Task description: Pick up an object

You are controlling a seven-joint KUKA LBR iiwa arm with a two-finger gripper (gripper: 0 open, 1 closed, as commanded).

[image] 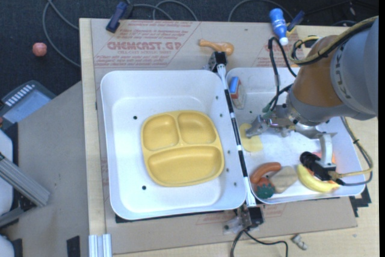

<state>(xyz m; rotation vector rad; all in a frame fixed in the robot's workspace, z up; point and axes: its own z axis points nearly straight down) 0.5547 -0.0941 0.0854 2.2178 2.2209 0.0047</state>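
Observation:
In the right bin (355, 156), my gripper (263, 123) reaches left from the grey and orange arm, low over the bin's left side. A pale yellow piece (251, 141) lies just below and left of it, close to the tip. Whether they touch is not clear. Toward the bin's front lie a red-orange sausage (264, 170), a green piece (264, 191), a beige lump (284, 179) and a yellow banana (319, 182). A small blue and orange item (233, 89) sits in the bin's far left corner.
The left bin (120, 99) holds a yellow divided plate (181, 147). A clamp bar (231, 111) runs between the two bins. Cables hang from the arm over the right bin's far side. An orange-tan piece (216, 45) lies on the board behind the bins.

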